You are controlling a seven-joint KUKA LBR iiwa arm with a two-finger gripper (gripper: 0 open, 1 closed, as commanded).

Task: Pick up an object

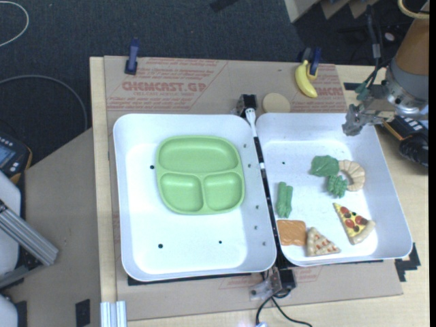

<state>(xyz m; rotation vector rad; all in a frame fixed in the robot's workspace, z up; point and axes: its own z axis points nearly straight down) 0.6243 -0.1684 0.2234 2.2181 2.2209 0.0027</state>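
Toy food, the pick candidates, is scattered in the right bin [388,182]: broccoli [325,165], a pizza slice [354,222], a second slice [320,242], a shrimp [354,174], toast [291,231] and a green bean [283,199]. The left bin [136,216] holds a three-part green plate [200,174]. The gripper [353,124] is seen over the right bin's far rim, apart from all items; whether the fingers are spread or pressed together cannot be told. For a sound pick, an isolated piece is judged best: the bean or the first pizza slice. The broccoli and shrimp touch, so a double grab is risked there. A centred descent is advised, jaws closed across the narrow side. On the board [170,84] beneath, "CHEMCAST" is read in red; smaller print is illegible. A banana [306,81] lies outside the bins.
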